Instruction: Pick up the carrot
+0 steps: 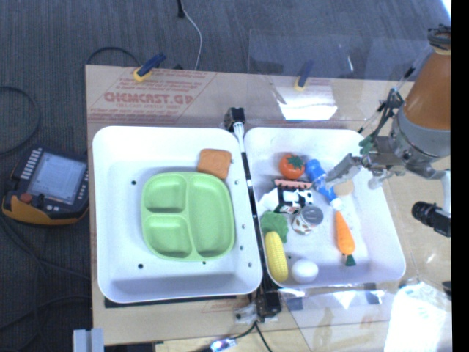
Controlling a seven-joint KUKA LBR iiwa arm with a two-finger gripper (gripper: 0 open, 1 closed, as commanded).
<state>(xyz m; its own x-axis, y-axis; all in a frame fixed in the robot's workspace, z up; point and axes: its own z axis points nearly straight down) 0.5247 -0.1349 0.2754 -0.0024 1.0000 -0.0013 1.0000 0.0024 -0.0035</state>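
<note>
Poised over the right bin, the gripper hangs among the toys at the bin's middle, its grey fingers slanting down from the arm that reaches in from the right; whether those fingers are spread or closed I cannot tell, since they merge with the black-and-white object and the blue item beneath them, and nothing can be made out held between them. The carrot lies just beside, toward the bin's right wall, orange body pointing away from the camera and its green top nearest the front rim, apart from the round metallic piece on its left. Other pieces crowd the bin: a tomato, a corn cob, a white egg and some green broccoli. The left bin holds a green divided plate and a piece of toast. By my reading the task is at the approach stage, with the carrot not yet grasped. The next move probably calls for shifting toward the front right until the fingers straddle the carrot's middle across its narrow width, then descending and closing without nudging the metallic piece.
</note>
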